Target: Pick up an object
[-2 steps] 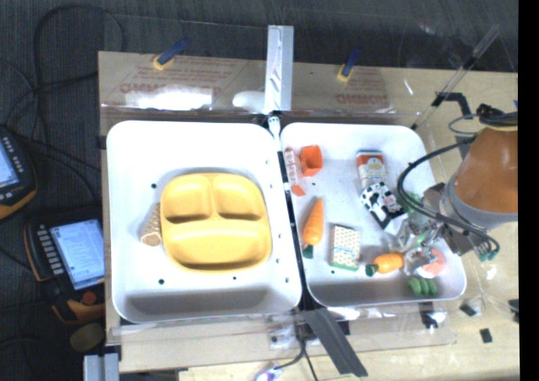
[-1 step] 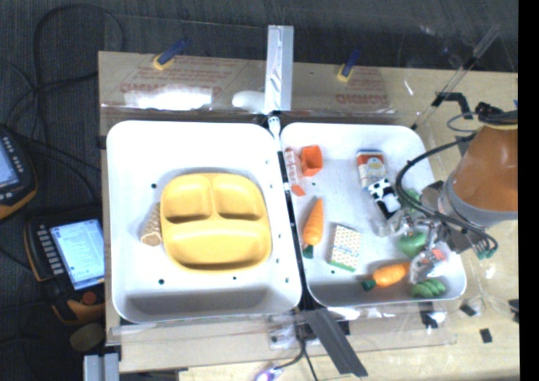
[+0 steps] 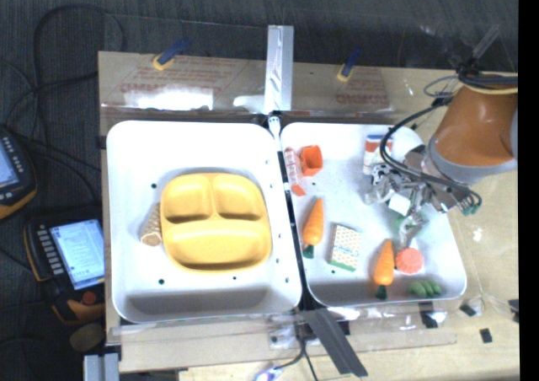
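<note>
Camera view – metal pincer [image 3: 410, 223] above round pink slice [image 3: 409, 260]

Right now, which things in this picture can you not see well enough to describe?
- Claw: its tip is small and tangled with cables, so open or shut is unclear.
- Small packet at the right bin's far side: partly behind the arm's cables; label unreadable.
- Cone-like thing: half tucked under the yellow tray.
- Green item: too small to identify.

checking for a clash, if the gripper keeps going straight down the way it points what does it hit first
Most likely the round pink-red piece, which lies just past the gripper in the right bin. The orange carrot sits just beside it. Depth is hard to judge from this view.
</note>
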Robot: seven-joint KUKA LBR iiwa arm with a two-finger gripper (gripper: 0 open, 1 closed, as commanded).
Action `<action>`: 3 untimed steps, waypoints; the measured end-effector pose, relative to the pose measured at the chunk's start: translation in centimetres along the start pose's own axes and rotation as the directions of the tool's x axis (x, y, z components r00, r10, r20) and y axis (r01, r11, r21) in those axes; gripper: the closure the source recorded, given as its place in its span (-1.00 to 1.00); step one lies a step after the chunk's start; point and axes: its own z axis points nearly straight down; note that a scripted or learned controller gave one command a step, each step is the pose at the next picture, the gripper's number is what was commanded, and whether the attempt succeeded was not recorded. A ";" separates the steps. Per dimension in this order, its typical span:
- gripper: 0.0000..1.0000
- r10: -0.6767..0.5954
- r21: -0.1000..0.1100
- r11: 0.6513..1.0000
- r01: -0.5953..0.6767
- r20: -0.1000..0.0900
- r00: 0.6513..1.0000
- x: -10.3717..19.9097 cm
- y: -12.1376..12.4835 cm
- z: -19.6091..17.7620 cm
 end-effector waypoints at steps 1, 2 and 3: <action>-1.00 0.121 0.008 0.993 -0.121 0.003 0.993 5.1 1.9 -0.2; -1.00 0.028 0.006 1.000 -0.028 -0.002 1.000 -2.1 -1.4 0.0; -1.00 0.088 0.002 0.996 -0.088 0.001 0.996 -2.3 12.7 -0.1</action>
